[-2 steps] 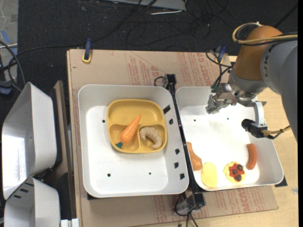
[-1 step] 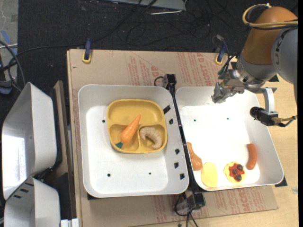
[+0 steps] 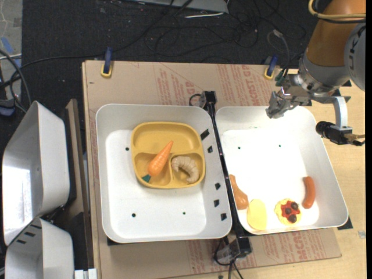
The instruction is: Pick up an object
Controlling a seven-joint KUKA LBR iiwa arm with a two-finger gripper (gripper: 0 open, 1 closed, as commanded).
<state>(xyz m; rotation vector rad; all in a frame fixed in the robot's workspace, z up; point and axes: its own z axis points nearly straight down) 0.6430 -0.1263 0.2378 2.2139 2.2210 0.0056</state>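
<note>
Claw [image 3: 278, 110] sits over the far edge of the right bin [image 3: 325, 156], near its far-left corner. Can't tell from this angle how it's set; nothing visible in it. Grey arm [image 3: 325, 68] with the orange band comes in from the right, above the far-right corner of the desk [image 3: 174, 80].

Right bin contents, all along the near side:
- orange drumstick-like toy [image 3: 238, 193] against the left wall
- pale yellow piece [image 3: 257, 214] just beside it, on the near side
- small yellow round with red and dark toppings [image 3: 289, 210], right of the pale yellow piece
- sausage [image 3: 308, 192], upright-ish along the bin's depth, near the right wall, just right of the topped round

All four are well apart from the claw; the far half of that bin is bare white.

Left bin [image 3: 116, 214] holds a yellow divided plate [image 3: 165, 133], far of centre. Carrot [image 3: 160, 159] lies tilted across the divider, tip pointing far-right. Curled tan shrimp-like piece [image 3: 186, 168] is in the plate's near-right compartment, just right of the carrot.

Two blue-and-yellow clamps [image 3: 106, 65] grip the far edge of the desk board. Black cables [image 3: 192, 34] run on the dark floor beyond it. White containers [image 3: 32, 167] sit off the left side.
</note>
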